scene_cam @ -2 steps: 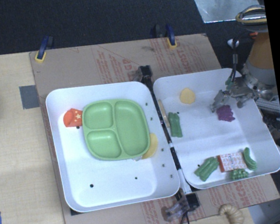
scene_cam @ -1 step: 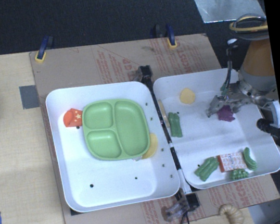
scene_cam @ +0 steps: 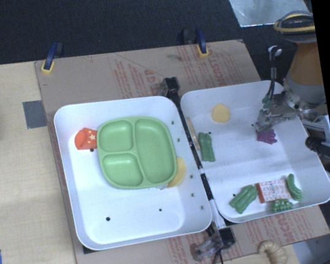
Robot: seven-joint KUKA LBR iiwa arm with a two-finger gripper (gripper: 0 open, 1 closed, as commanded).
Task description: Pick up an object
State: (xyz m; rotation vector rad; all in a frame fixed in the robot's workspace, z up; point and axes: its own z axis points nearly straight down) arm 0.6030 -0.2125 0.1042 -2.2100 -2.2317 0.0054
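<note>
1. Brown cardboard covers the bench, clamped at its far edge, and bears two shallow white bins side by side.
2. From the right, the gripper hangs low in the right bin, just above a small purple object. Its spread cannot be told from this slanted view, and nothing visibly sits between its tips.
3. That purple piece lies near the bin's right-hand middle, apart from its neighbours, so it seems the likeliest target.
4. To do this well, I judge the tips should straddle the purple piece squarely, settle close to the bin floor, then close before lifting straight up.
5. Further out lie a pale yellow piece, a green stick, and a cluster of green items around a red-and-white packet at the near edge.
6. Beyond, the left bin holds a green divided plate.
</note>
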